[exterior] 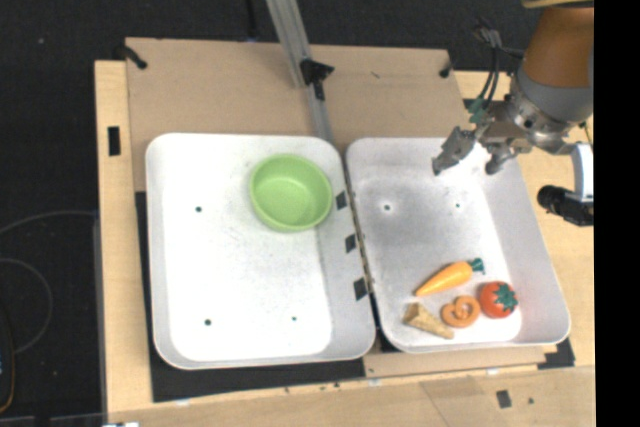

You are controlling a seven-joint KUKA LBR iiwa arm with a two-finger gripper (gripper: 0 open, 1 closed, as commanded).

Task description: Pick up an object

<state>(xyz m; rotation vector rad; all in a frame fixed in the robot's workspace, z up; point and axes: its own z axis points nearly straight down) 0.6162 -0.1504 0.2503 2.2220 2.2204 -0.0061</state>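
Above the right bin point(520, 215), the gripper point(467, 160) gapes, holding nothing.

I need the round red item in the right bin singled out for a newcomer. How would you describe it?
Start at the right bin, go to its near right corner, where four small toys cluster. The tomato is rightmost there, beside the orange ring and below the carrot. It alone is red, with a green top.

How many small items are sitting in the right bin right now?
4, all clustered in the right bin's near corner: a carrot, a tomato to its right, an orange ring-shaped piece, and a tan wedge. None looks hidden.
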